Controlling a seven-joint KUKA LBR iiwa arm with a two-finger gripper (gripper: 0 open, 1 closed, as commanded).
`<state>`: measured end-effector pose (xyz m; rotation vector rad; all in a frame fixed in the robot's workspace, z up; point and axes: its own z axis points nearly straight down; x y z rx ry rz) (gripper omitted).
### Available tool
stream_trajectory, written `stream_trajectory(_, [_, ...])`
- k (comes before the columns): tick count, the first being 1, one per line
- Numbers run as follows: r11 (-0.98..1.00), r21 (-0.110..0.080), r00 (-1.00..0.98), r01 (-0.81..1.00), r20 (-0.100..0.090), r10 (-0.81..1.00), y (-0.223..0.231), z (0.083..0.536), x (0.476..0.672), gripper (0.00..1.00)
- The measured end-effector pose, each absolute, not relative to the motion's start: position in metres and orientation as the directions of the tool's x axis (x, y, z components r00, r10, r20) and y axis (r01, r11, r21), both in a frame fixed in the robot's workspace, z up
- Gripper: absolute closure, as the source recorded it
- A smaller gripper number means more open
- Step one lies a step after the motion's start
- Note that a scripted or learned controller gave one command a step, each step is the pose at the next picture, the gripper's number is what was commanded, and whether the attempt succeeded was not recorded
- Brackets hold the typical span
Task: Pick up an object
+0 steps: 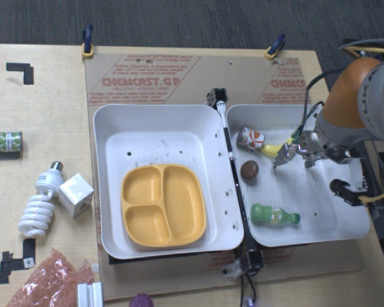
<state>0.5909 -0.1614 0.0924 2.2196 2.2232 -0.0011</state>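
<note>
Nearest in the right bin, green bottle lying flat; farther back, brown ball, then yellow piece beside red-white can. End effector low there, fingers spread, gripping nothing.

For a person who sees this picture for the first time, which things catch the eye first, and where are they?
The yellow divided plate lies in the left bin. The orange-banded arm comes from the right, its pincer above the right bin, near a small red-and-white carton, a brown ball and a green bottle.
</note>
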Motion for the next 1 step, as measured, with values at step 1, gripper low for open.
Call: stream_trajectory(1, [-0.001, 0.000, 0.001, 1.000, -0.001, 1.000, -0.1550, 0.0924, 0.5240, 0.00])
